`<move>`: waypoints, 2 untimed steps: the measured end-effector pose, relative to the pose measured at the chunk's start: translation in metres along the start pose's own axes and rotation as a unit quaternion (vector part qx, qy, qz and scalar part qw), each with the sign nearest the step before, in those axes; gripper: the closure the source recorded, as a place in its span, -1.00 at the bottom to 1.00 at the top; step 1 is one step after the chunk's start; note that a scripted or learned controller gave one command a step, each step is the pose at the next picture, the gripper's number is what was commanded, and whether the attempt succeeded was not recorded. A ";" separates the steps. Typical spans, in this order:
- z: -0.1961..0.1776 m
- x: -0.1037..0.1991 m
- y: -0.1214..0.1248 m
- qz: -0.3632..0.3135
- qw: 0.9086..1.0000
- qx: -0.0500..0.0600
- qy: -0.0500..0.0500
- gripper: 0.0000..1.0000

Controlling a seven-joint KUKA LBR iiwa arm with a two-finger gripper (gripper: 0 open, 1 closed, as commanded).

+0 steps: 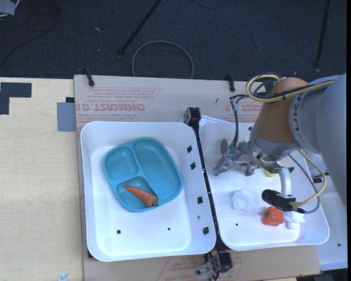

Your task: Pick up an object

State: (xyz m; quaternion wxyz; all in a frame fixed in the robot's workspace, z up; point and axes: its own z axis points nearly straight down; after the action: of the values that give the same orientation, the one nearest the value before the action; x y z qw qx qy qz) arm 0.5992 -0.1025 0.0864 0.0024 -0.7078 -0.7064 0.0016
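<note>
**Step in hand:** approach, by judgement. No grasp is made. The pincer [221, 160] hangs over the right bin [251, 233]. Its two metal fingers stand apart with nothing between them.

**Candidate things:**
- The lump [241, 199] lies nearest, just below and right of the pincer. It is small, pale and translucent-looking; its material cannot be told.
- The orange toy [273, 216] lies farther off the same way. It is rounded and smooth, probably plastic. A white scrap [292, 220] sits just beside it.
- The carrot [141, 195] lies well left of the pincer. It is tapered and orange, and rests in one compartment of a glossy blue plate [126, 163] in the left bin [134, 233].

**Next move:** centre the pincer over one thing, set the fingers across its narrow width, descend, then close. The rounded toy may roll under uneven contact. The lump sits low and needs a deep descent.
</note>
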 end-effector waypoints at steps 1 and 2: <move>-0.011 -0.002 0.000 0.003 1.000 0.000 0.000 1.00; -0.071 0.004 -0.002 -0.001 1.000 -0.004 0.000 1.00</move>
State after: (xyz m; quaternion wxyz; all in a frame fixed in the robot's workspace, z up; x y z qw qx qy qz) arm 0.5974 -0.0984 0.1577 -0.0005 -0.7070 -0.7072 -0.0007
